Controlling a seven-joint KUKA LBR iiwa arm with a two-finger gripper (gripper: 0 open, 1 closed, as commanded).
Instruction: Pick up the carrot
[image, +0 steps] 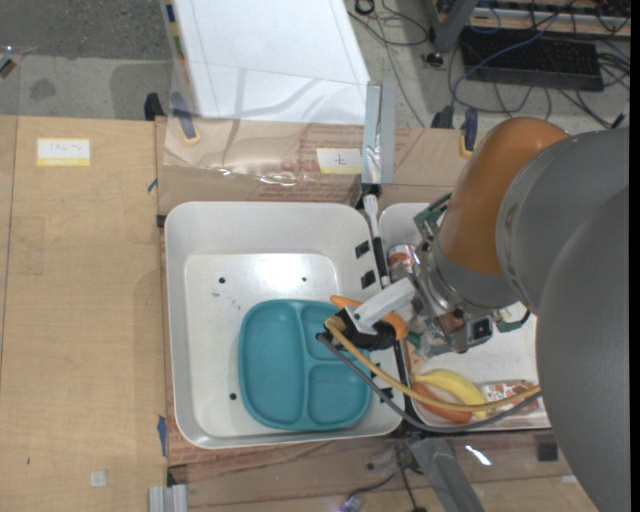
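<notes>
Though it's half hidden, carrot (345, 301) runs L-R, slanted.

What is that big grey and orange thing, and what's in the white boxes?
It is a robot arm. One camera looks down on it from above, and the arm reaches in from the right. Below it sit two white bins. The left bin holds a blue-green tray with compartments. The orange carrot pokes out at the tray's right edge, close to the arm's gripper. I cannot tell if the carrot is held. The right bin holds a yellow banana.
</notes>
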